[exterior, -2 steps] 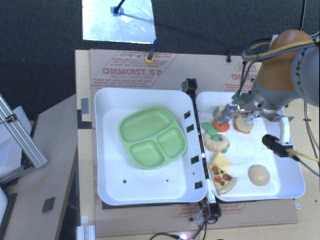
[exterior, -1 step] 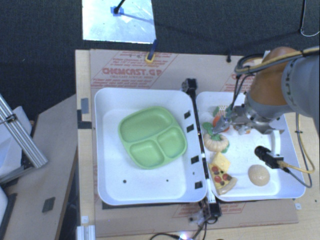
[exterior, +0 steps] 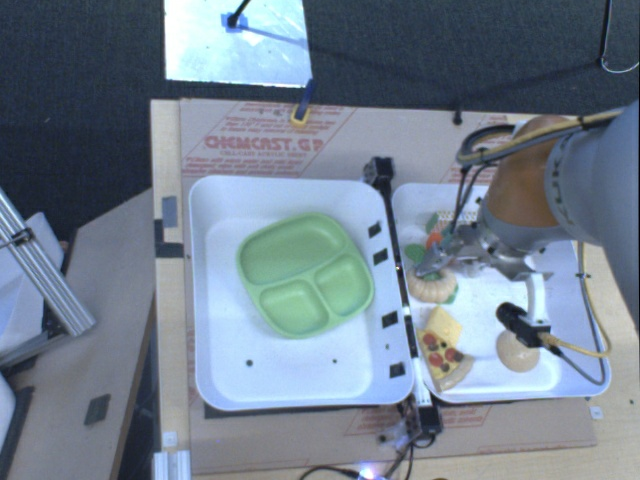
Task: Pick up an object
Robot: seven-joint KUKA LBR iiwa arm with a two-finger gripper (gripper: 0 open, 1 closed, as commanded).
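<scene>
Reaching: arm (exterior: 560, 183) enters the right bin (exterior: 570, 373)
Claw: gripper (exterior: 432, 261) above a round pastry (exterior: 433, 288); grip state cannot be told
Left bin (exterior: 215, 368): green divided plate (exterior: 303, 273)
Nearby: pizza slice (exterior: 443, 346)

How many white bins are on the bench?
2. The left bin holds a green divided plate; the right bin, beside it, holds toy foods under the arm.
</scene>
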